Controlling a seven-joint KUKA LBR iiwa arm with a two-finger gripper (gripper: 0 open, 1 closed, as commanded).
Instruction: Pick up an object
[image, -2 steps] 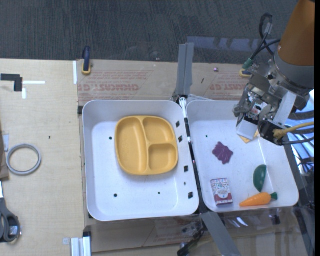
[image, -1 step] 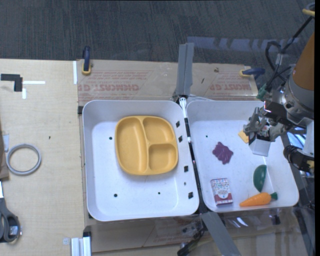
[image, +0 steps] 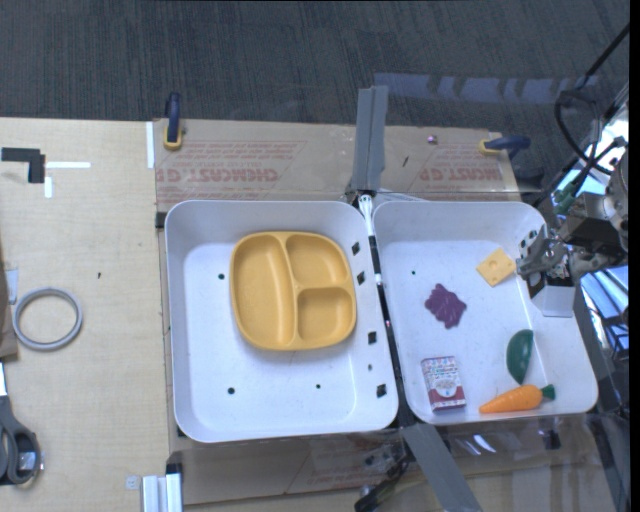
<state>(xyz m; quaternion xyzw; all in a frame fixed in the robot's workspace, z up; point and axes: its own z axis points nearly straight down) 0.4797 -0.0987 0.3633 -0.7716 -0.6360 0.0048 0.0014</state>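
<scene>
Cheese (image: 496, 268) apparently near gripper (image: 537, 258).

Matt yellow plastic plate (image: 293, 290) in smooth white bin (image: 200, 400); pale wood-grain bench (image: 90, 400).

Pale wooden tabletop (image: 90, 400), two white bins (image: 200, 400) set side by side on brown cardboard (image: 260, 165), grey tape ring (image: 46, 318) laid at left, scissors (image: 15, 450) near the front-left edge
</scene>
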